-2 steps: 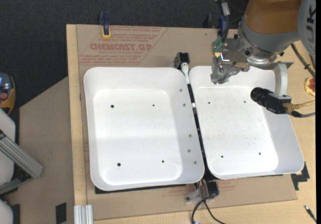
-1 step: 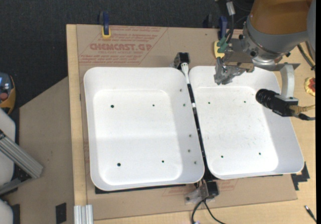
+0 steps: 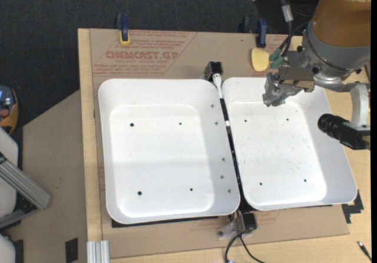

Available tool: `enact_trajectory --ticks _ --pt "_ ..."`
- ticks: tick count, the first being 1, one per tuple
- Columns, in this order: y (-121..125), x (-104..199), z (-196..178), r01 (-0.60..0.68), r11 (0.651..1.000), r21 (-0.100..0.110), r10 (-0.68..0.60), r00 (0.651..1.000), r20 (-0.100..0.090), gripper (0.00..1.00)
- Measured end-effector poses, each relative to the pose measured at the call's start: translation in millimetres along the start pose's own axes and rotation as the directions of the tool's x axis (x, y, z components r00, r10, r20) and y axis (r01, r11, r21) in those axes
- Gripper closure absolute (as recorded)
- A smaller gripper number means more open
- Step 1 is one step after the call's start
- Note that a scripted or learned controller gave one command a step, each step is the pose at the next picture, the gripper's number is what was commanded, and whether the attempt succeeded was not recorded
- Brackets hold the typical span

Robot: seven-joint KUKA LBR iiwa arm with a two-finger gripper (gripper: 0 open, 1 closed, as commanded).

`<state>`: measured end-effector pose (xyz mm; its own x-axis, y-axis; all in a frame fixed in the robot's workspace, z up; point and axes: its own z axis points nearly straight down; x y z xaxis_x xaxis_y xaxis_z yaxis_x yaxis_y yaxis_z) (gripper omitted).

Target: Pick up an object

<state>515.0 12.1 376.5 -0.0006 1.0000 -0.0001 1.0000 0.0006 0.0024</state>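
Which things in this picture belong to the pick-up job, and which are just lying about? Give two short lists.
Part of the job:
- gripper, low over the right bin's far edge
- right bin
- left bin
- small yellow object on the board beyond the right bin, possibly a target

Just lying about:
- blue and yellow clamps on the board's far edge
- printed cardboard board
- cable at the near edge

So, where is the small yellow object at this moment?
The small yellow object lies on the brown board behind the right bin, near its far rim, just left of the gripper.
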Motion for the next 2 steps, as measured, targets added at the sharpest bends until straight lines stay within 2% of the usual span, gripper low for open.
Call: enact_trajectory --ticks 1,2 --pt "88.6 120.5 110.6 0.010 1.000 0.002 -0.010 1.000 -0.003 1.00" --pt "78.8 91.5 41.1 -0.002 1.000 -0.003 0.002 1.000 0.000 1.00"
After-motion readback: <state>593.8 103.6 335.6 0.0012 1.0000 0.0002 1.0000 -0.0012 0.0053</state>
